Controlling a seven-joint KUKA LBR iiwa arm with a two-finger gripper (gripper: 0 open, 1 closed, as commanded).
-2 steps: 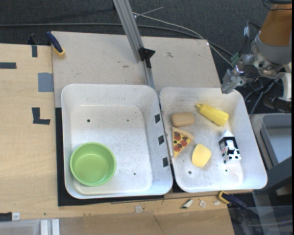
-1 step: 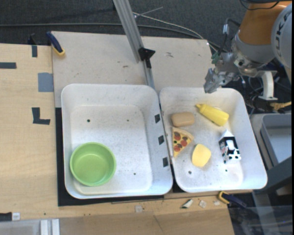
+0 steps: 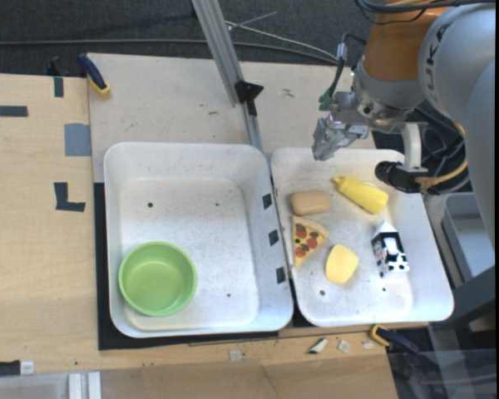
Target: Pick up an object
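My gripper (image 3: pixel 326 145) hangs over the far left corner of the right bin (image 3: pixel 424 306), above and behind the objects, with nothing seen between its fingers. Below it in that bin lie a tan bread roll (image 3: pixel 309 202), a yellow mustard bottle (image 3: pixel 362 194), a pizza slice (image 3: pixel 307 239), a yellow wedge-shaped block (image 3: pixel 342 264) and a small black-and-white carton (image 3: pixel 389 253). The roll is the closest to the gripper, a little nearer the camera.
The left bin (image 3: pixel 191 181) holds a green bowl (image 3: pixel 157 278) in its near left corner. A slanted metal pole (image 3: pixel 224 48) rises behind the bins. The grey arm with its orange band (image 3: pixel 407 15) fills the upper right.
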